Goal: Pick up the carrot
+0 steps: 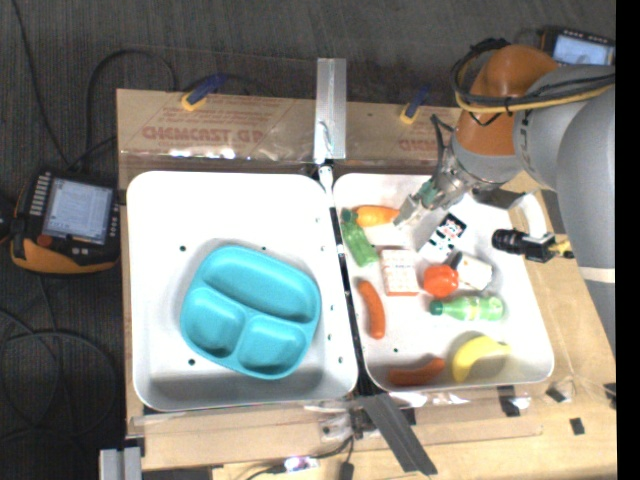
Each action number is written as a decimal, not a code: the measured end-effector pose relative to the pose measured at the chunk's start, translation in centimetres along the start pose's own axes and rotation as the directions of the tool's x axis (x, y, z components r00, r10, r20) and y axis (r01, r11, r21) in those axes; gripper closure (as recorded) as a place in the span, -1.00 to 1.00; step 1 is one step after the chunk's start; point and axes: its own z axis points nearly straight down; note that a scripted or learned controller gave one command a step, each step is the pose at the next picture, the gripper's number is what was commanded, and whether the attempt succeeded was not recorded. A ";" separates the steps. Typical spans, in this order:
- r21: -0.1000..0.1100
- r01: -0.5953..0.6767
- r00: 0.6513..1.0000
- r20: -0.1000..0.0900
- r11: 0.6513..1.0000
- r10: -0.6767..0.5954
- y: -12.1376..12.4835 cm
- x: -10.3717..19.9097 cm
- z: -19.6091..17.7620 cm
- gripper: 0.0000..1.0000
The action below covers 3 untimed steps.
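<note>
The carrot (375,214) lay at the back of the right bin (520,363), beside a green cucumber (357,238) and just left of the gripper (415,208). The gripper hovered over the bin's back edge; whether its fingers were wide or narrow could not be told. A teal divided tray (250,308) sat in the left bin (160,228).

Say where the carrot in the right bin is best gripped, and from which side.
Grip the carrot across its thick orange middle, coming from above. It lies flat near the bin's far wall, with the green vegetable at its left end, so its long sides look easiest to reach.
</note>
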 end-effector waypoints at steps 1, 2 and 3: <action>0.000 0.000 1.000 -0.001 1.000 0.000 0.0 0.0 0.0 -1.00; 0.008 -0.105 0.994 -0.003 0.994 0.105 1.7 1.9 2.7 -1.00; 0.017 -0.103 0.995 -0.001 0.995 0.103 1.5 1.7 2.0 1.00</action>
